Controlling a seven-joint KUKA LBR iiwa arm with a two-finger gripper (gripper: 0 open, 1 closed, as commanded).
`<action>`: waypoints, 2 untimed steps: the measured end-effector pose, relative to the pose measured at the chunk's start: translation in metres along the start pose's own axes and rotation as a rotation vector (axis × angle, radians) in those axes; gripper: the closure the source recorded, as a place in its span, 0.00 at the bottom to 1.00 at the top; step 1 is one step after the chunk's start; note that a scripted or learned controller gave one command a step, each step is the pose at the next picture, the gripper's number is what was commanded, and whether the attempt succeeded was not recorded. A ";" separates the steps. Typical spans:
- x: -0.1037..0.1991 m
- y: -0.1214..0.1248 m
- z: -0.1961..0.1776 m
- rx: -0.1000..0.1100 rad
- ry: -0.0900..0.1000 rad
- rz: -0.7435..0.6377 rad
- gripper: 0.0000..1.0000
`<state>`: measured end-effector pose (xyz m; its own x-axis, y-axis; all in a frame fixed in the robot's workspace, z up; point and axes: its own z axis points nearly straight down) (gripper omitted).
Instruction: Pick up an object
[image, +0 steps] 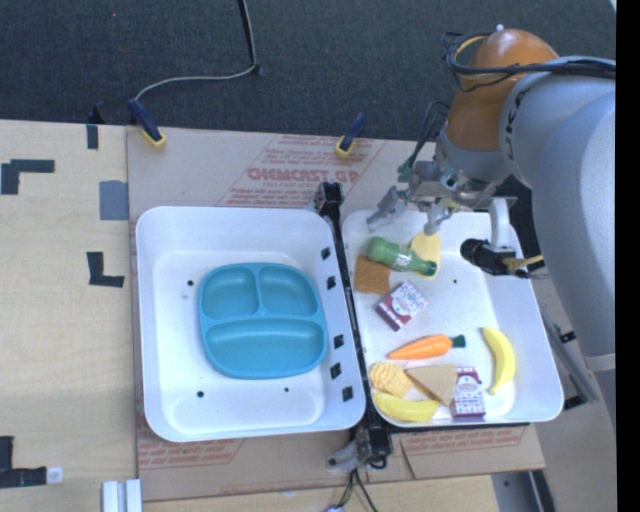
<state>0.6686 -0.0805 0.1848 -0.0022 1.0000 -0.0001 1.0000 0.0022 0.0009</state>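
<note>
The claw (412, 208) hangs over the far end of the right bin (545, 385), its two fingers spread apart, one reaching toward 9 o'clock and the other pointing down toward 6 o'clock. Nothing sits between them.

The closest thing to grab is the green bottle (400, 255), and it lies just at 6 o'clock from the claw, near the fingertips but apart from them as far as this slanted view tells. Its long axis runs roughly from 10 o'clock to 4 o'clock, so the fingers would need to straddle it across that line, closing from about 1 o'clock and 7 o'clock.

Crowding matters here. A pale yellow piece (427, 247) is touching the bottle at its 2 o'clock side, right under the nearer finger, and a brown slab (371, 275) sits against the bottle at 8 o'clock. A straight drop could land a finger on either neighbour rather than beside the bottle.

Farther toward 6 o'clock lie a small red and white packet (401, 305), a carrot (424, 347) and a banana (501, 358), all well apart from the claw. The left bin (170, 400) holds a blue divided plate (263, 320), at 8 o'clock from the claw.
</note>
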 end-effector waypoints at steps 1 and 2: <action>-0.021 -0.004 0.017 0.002 -0.002 0.002 0.00; -0.058 0.000 0.098 -0.002 -0.004 0.003 0.00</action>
<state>0.6688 -0.1386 0.0872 0.0005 1.0000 -0.0040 1.0000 -0.0004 0.0024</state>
